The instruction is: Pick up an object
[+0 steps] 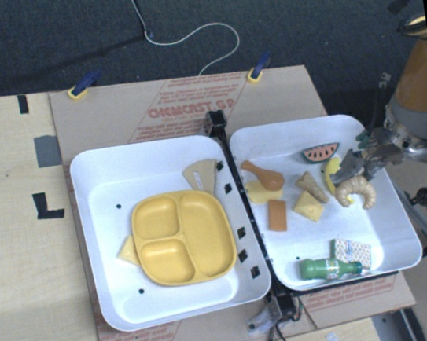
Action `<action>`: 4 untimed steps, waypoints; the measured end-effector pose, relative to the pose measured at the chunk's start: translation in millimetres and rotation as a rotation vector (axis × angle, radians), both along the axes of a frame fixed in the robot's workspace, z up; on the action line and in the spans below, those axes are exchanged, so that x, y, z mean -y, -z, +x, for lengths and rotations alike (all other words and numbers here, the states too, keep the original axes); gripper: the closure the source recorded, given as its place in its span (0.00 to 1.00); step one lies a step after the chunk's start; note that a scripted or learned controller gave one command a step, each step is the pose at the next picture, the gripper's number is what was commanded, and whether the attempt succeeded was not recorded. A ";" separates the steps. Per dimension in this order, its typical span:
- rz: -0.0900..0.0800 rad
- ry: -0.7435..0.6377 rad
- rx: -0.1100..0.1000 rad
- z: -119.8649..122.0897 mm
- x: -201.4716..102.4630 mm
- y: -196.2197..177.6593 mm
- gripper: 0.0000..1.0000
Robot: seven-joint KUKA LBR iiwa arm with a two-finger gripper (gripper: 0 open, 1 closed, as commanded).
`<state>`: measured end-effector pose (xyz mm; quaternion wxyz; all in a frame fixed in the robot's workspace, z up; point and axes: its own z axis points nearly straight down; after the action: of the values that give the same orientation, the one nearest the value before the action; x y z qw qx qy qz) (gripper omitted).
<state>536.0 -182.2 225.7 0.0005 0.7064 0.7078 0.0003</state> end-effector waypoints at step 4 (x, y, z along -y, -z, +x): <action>0.002 -0.004 -0.001 20.9 -205.4 -7.6 1.00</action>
<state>556.9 23.1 233.3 -0.0006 0.7049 0.7093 0.0004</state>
